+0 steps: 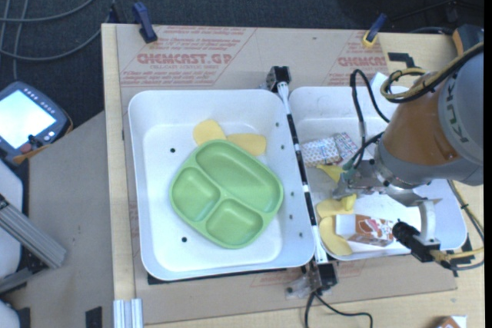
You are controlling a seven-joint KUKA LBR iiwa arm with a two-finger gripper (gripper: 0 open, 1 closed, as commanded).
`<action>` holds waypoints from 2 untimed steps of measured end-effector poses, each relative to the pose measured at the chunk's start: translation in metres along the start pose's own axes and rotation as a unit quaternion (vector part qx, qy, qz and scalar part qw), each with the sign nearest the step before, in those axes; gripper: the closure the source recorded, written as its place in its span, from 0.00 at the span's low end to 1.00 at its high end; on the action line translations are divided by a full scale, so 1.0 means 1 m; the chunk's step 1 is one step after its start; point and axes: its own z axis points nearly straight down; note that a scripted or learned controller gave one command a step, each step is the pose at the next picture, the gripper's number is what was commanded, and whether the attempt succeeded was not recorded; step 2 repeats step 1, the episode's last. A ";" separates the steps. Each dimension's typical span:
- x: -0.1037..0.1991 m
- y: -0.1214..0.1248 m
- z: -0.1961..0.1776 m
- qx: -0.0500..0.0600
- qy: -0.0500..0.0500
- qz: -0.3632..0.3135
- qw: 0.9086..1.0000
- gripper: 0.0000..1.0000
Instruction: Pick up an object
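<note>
The right bin (323,100) holds a crinkled patterned packet (329,150), a small yellow piece (336,205), a white and red packet (373,230) and a curved yellow piece (332,238). My gripper (350,179) is low inside this bin, between the patterned packet and the small yellow piece. It looks close to or touching the yellow piece. The grey arm with its orange band (419,138) hides the bin's right half.
The left bin (146,127) carries a green divided plate (227,194), with two yellow pieces (209,132) (247,143) behind it. A divider rail (296,157) runs between the bins. Cables (361,100) hang by the arm, and blue clamps (144,21) sit at the board's far edge.
</note>
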 end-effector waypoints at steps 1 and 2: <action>0.062 0.045 -0.091 0.000 0.000 -0.001 1.000 1.00; 0.062 0.045 -0.091 0.000 0.000 -0.001 1.000 1.00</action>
